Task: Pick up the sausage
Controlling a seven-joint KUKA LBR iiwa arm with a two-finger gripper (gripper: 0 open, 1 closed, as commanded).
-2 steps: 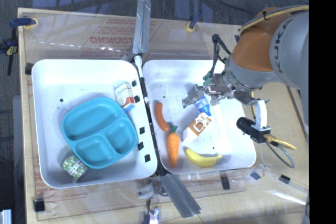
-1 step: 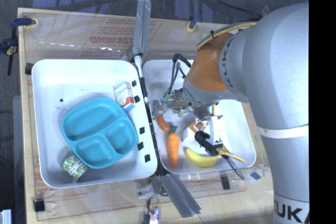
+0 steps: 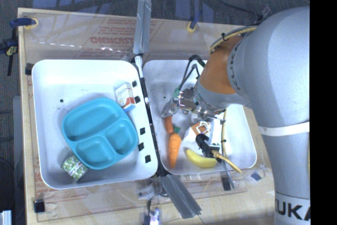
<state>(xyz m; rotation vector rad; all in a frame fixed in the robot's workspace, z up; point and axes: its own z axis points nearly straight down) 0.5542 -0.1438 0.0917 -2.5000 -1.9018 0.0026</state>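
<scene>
Sausage point(image 3: 168, 124), a short reddish piece, lies in the right bin point(image 3: 243, 131) just above the carrot point(image 3: 174, 149), with a banana point(image 3: 200, 158) nearby. The gripper point(image 3: 176, 105) hangs low just above it, its state impossible to tell. This looks like the approach; next comes centring over the sausage.

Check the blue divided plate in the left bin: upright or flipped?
Upright. The blue plate shows its three compartments facing up, lying in the left bin.
</scene>
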